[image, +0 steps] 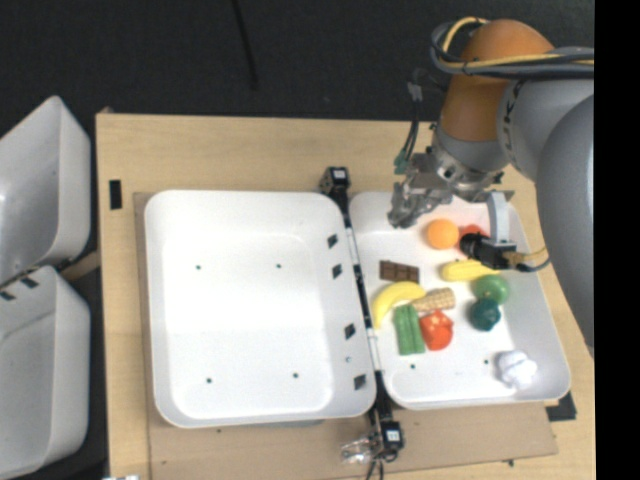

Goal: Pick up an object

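Note:
My gripper (404, 211) hangs over the far left corner of the right bin (545, 368), with nothing visible between its fingers. Below and to its right lie an orange ball (441, 233), a brown chocolate bar (398, 271), a yellow banana (395, 297), a smaller yellow banana (466, 269), a green block (407, 330), a red pepper (436, 330), a tan cracker (436, 300), green pieces (487, 301) and a white crumpled item (515, 368).
The left bin (240, 308) sits beside the right one, joined by a black-clipped divider (355, 288). The wooden bench (220, 148) surrounds both. White housings (40, 268) stand at the far left. The arm's grey body (560, 148) looms over the right side.

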